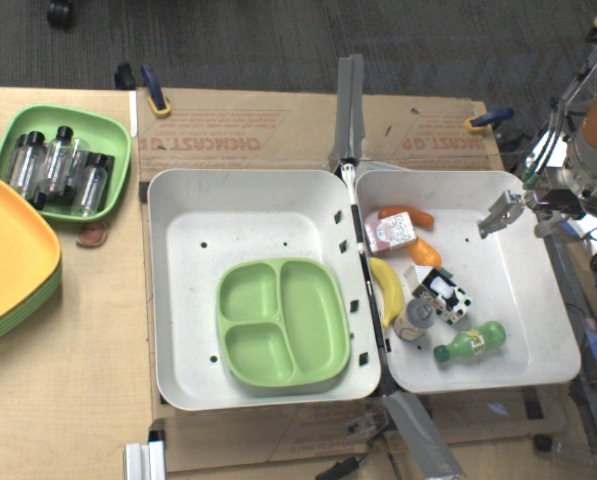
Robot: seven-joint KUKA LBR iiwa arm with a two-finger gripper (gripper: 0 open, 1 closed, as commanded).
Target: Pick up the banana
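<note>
Banana (385,290) lies in the right bin (538,368), hard against its left wall, touching a grey disc (415,318) at its near end. I judge a finger could strike that wall. Open floor lies rightward. Claw (513,211) hovers beyond, holding nothing; opening unclear.

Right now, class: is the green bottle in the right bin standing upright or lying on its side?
Lying on its side. The green bottle stretches lengthwise across the right bin's floor, cap end pointing left.

lab | clamped cardboard (278,133) bench | carpet (278,18) | chair caster (61,10)
</note>
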